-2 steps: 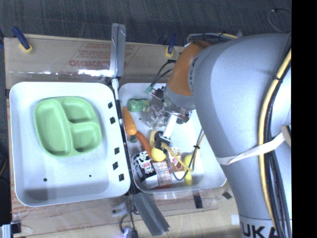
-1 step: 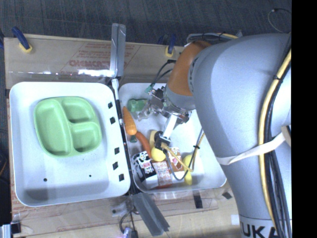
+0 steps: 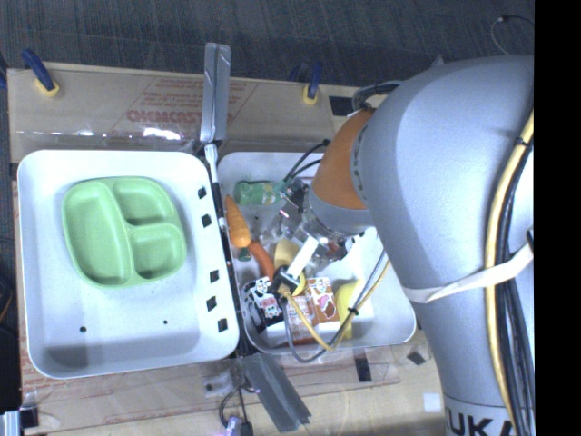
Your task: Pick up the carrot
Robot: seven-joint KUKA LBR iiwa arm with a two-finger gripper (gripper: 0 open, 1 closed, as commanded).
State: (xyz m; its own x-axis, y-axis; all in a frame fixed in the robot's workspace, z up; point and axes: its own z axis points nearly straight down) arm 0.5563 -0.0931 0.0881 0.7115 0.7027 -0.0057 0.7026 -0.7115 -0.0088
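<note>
The carrot (image 3: pixel 237 224), orange and tapered, was seen in the right bin (image 3: pixel 390 321) against its left wall, its long axis laid along that wall with the narrower end farther back. A green bottle (image 3: pixel 257 193) and a second orange piece (image 3: pixel 262 260) were crowded close. Whether the pincer (image 3: pixel 313 236) was open or closed could not be told.

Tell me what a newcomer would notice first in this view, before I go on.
The big grey arm with its orange band looms from the right, bent down over the right bin. A pale green divided plate lies in the left bin. The carrot lies by the right bin's left wall, amid clutter, to the left of the wrist.
</note>
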